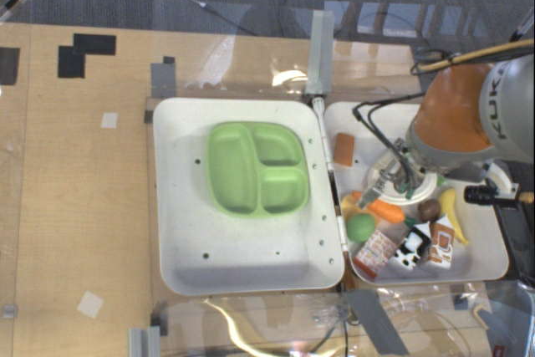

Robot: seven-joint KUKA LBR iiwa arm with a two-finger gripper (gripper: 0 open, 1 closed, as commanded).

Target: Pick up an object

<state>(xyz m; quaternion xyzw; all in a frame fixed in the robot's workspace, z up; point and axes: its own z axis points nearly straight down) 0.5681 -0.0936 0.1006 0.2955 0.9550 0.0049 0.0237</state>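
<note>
My gripper (386,182) hangs low in the right bin (493,263), under the orange-banded wrist (451,109). It sits just above an orange carrot (383,210), with a green ball (361,227) in front of that. A brown rectangular block (343,149) lies to its left near the bin's wall. To its right lie a small brown round piece (429,209) and a yellow banana (452,215). Nothing is visibly lifted from the bin.
The left bin (184,263) holds a green divided plate (255,168). At the right bin's front lie a small printed box (377,252), a black-and-white toy (410,249) and a white packet (441,247). A black cable (376,130) loops beside the wrist.
</note>
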